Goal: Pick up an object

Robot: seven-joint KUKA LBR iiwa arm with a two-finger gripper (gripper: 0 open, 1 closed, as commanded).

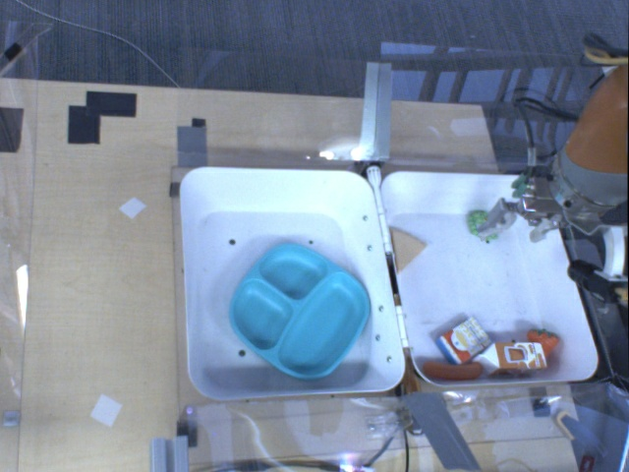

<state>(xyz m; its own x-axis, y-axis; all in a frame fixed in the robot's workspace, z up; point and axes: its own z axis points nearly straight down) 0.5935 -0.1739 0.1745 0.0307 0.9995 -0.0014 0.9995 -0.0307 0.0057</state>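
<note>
Sausage [451,370], cartons [491,347] in right bin [432,293]

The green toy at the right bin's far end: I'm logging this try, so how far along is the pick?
Done: the gripper has reached the green toy in the right bin. In hand: nothing visibly; the toy lies on the bin floor beside the fingers. Left: closing on it and lifting. The blue divided plate sits untouched in the left bin.
</note>
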